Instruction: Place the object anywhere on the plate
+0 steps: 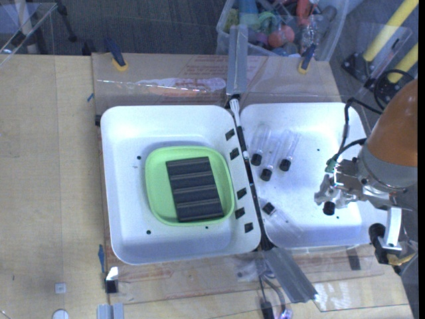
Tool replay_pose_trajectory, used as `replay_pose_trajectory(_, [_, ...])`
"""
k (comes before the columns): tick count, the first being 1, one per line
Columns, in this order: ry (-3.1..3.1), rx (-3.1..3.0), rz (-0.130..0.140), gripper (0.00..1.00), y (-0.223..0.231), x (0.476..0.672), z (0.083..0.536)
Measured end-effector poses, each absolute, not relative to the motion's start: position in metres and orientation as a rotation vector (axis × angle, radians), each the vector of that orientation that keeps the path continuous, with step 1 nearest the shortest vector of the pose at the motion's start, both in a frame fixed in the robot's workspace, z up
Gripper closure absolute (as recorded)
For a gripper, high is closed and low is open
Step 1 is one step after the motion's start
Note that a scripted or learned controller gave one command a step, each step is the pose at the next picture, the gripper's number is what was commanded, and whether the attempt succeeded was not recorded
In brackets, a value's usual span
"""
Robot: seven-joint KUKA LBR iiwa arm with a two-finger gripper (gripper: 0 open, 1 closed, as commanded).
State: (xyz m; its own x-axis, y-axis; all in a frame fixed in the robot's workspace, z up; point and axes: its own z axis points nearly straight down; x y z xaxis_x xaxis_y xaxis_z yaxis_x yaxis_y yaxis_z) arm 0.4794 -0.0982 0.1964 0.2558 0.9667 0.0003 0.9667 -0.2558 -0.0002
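**Gripper parked in the right bin, plate's already got something on it?**

While the grey KUKA arm with the orange band [398, 135] hangs over the right-hand shallow white bin [305, 228], its two-finger gripper [330, 195] sits low near that bin's floor, and honestly I can't tell from this angle what it's doing. There's a small dark bit right at the tip, but it could be a fingertip pad or something pinched. No call from me on whether it's gripping anything.

Where stuff is, going from the gripper:

- Just to its left, on the same bin floor, are three clear plastic vials with black caps [272, 153]. They lie flat, close together, caps toward the near side, long axes running roughly away from the camera with a slight slant.
- Further left, past the divider with the black clips, is the left-hand shallow white bin [119, 178] with the lime green square plate [154, 198] in it.
- On that plate lies a dark grey ribbed rectangular block [194, 189], flat, long axis running near-to-far, covering most of the plate's middle.

So my read: if the block is "the object", it's already sitting on the plate, well off to the gripper's left. If it's meant to be one of the vials, the nearest is only a short reach left, and the carry is then a straight sideways haul over the divider. Landing room on the plate looks tight, just the green rim around the block.
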Motion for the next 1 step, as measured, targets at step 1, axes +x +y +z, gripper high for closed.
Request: replay_pose_trajectory(1, [-1.916, -2.489, 0.0, 0.0, -0.0983, 0.4794, 0.1964])
